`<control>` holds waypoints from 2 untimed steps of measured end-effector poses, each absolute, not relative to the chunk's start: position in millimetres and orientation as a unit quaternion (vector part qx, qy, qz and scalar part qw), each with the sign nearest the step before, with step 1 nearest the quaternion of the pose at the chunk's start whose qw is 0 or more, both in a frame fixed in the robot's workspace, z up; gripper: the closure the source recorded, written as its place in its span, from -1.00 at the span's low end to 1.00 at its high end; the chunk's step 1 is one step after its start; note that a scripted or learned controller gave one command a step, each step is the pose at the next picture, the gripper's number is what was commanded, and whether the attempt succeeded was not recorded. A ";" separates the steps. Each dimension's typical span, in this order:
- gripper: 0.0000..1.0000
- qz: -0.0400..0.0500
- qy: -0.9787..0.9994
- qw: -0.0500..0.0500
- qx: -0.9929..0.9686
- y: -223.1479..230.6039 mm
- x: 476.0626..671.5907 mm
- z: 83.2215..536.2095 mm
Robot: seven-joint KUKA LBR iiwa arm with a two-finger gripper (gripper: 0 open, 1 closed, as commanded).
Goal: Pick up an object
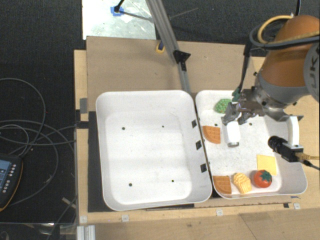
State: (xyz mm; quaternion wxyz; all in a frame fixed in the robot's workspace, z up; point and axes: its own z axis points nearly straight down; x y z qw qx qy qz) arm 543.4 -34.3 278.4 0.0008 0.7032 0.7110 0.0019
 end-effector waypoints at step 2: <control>1.00 0.001 0.711 0.000 0.703 80.5 577.4 261.2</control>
